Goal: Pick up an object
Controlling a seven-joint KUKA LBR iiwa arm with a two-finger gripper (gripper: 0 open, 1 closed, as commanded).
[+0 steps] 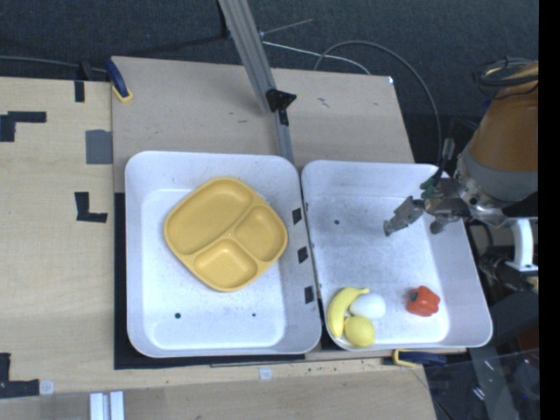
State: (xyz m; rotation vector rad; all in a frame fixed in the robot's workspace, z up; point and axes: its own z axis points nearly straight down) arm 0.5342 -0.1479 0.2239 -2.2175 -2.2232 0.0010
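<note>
In the right bin (pixel 350 191), several small objects lie near the front wall: a yellow banana (pixel 342 304), a white egg-shaped piece (pixel 371 306), a round yellow lemon (pixel 359 330) and a red pepper (pixel 423 301). My gripper (pixel 416 223) hangs over the right bin's right half, above and behind the pepper. It is open, and nothing sits between its fingers (pixel 396 220). The arm's orange band (pixel 512 134) rises at the right edge.
The left bin (pixel 144 261) holds a yellow divided plate (pixel 226 233). A grey metal pole (pixel 254 51) slants in from the top toward the seam between the bins. Cables run across the bench behind the right bin.
</note>
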